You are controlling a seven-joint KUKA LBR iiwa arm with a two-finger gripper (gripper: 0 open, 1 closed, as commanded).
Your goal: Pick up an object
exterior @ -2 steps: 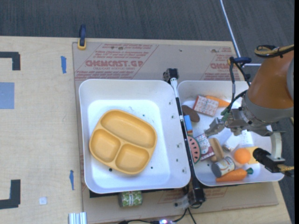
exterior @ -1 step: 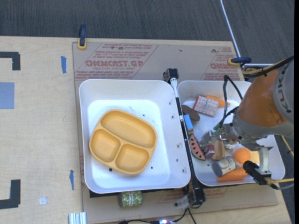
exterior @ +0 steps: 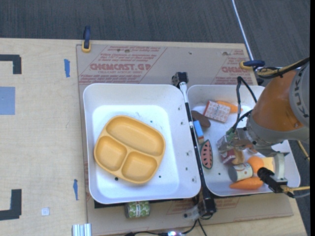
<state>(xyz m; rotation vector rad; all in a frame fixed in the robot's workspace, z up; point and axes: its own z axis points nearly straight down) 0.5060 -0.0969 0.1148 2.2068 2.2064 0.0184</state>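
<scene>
The hand (exterior: 235, 142) hangs low over the clutter in the right bin (exterior: 291, 177), by the table's right edge, to grab; I cannot tell its state

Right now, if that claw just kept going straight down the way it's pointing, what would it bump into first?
Most likely the jumble of toy food right under the claw in the right bin, probably the small white-and-red piece beside the orange. Depth is hard to judge from above.
</scene>
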